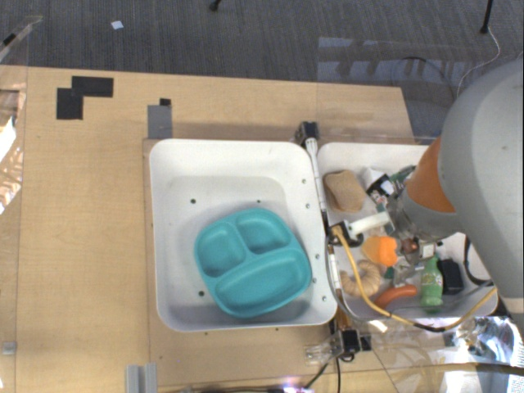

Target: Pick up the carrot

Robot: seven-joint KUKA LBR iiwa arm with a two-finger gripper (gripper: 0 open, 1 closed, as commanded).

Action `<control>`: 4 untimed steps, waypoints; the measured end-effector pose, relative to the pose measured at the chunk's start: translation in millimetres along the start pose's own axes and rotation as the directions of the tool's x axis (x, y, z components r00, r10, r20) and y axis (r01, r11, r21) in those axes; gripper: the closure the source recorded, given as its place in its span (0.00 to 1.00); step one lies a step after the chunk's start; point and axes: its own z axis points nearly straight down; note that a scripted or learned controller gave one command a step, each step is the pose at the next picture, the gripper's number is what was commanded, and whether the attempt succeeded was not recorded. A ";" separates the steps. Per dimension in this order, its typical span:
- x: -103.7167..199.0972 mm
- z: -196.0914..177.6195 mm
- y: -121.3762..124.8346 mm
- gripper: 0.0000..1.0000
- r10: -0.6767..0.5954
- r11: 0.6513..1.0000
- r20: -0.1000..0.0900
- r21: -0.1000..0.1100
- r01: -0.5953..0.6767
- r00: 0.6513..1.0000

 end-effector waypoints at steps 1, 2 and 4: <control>-27.6 -2.3 -5.9 0.00 0.002 1.000 -0.008 -0.006 -0.002 1.000; -27.6 -2.3 -5.9 0.00 0.003 1.000 -0.008 -0.006 -0.003 1.000; 6.7 1.2 7.0 0.00 -0.041 0.999 0.006 0.002 0.041 0.999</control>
